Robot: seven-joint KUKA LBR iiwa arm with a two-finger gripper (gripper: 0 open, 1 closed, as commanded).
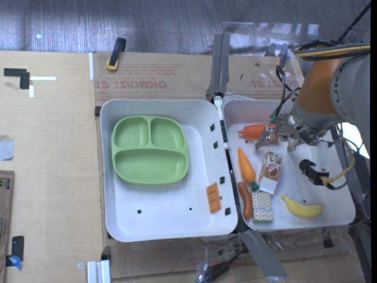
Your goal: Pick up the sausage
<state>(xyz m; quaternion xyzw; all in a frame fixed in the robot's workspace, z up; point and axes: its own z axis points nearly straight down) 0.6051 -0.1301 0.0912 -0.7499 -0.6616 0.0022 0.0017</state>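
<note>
The reddish-brown, slender sausage (245, 200) lies on the floor of the right white plastic bin (339, 214), close against its left wall near the front corner, with its long axis running almost straight front to back, tilted only slightly. A green-and-white snack packet (263, 207) lies just beside it on the right, and an orange carrot (246, 165) sits just behind it. The grey arm with its orange band (318, 87) reaches in from the right, its wrist bent down over the bin's back half. The two-finger gripper (270, 135) hangs near a second orange carrot (254, 131); I cannot tell how far apart its fingers are.
</note>
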